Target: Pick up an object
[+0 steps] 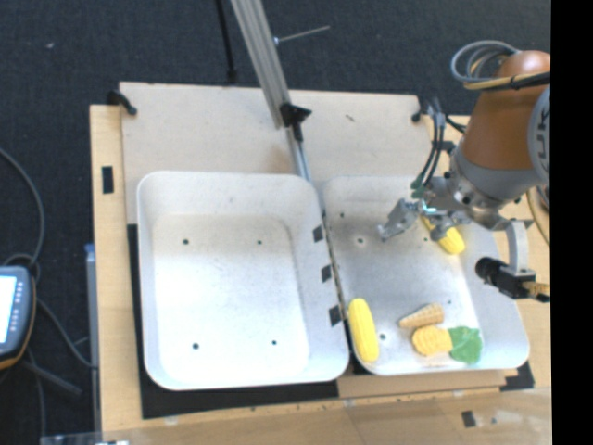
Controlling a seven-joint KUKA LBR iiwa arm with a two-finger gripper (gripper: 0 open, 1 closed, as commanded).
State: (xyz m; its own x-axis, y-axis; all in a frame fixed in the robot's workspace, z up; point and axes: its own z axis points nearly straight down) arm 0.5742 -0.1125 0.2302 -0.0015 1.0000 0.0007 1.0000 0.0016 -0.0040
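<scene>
- Between the fingers of the gripper (pixel 435 222), over the upper right part of the right bin (pixel 389 202), sits a small yellow object (pixel 450 240); the gripper is closed on it, with the yellow piece sticking out below and to the right of the fingers.
- One grey finger (pixel 400 221) reaches out to the left of the held piece, slanting down toward the bin floor.
- Above the gripper rises the arm (pixel 505 128), with its orange band and grey wrist, coming in from the right side of the view.
- Lower in the same bin lie the other things: a yellow corn cob (pixel 362 329) against the bin's left wall near the front, lying lengthwise.
- Just right of it, a tan wedge-shaped piece (pixel 422 317) lies slanted, and below that a yellow-orange ribbed piece (pixel 431 341) touches a green leafy piece (pixel 466 344) in the front right corner.
- Beside this bin, on the left, is the left bin (pixel 148 248), its white floor speckled and marked with a few dark dots.
- Both bins rest on a light wooden bench (pixel 204 119), and a metal rail (pixel 264 49) runs slantwise from the top of the view down to the gap between the bins.
</scene>
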